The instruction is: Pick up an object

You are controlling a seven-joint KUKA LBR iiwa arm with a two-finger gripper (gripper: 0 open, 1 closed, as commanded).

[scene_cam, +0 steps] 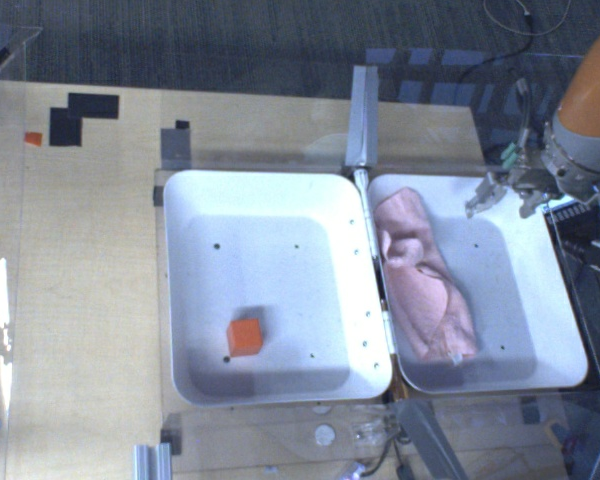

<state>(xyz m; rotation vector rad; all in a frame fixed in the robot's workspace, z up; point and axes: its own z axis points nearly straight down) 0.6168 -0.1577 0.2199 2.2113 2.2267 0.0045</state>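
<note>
Two shallow white plastic bins are set side by side on a pale wooden bench (80,298), divided by a grey metal bar (361,118) that runs up from their shared edge. In the left bin (190,208) a small orange cube-shaped block (245,337) is seen lying near the lower left part of the floor, well apart from the walls and from everything else. In the right bin (540,298) a crumpled pale pink cloth (425,283) is laid lengthwise along the left wall, reaching from near the upper rim down to near the lower rim, its left edge pressed close to the divider between the bins.

The grey arm with an orange band (595,93) is seen entering from the right, above the upper right corner of the right bin. The two-finger gripper (502,194) is held over the upper rim area of that bin, to the right of the pink cloth and apart from it. Its two thin metal fingers (480,200) are spread apart, and nothing is seen between them; no object is gripped.

On the bench to the upper left, a flat black stepped patch (78,116) and a small orange square mark (33,139) are seen, well away from both bins. A thin cable loop (525,13) is laid on the dark floor beyond the bench.
</note>
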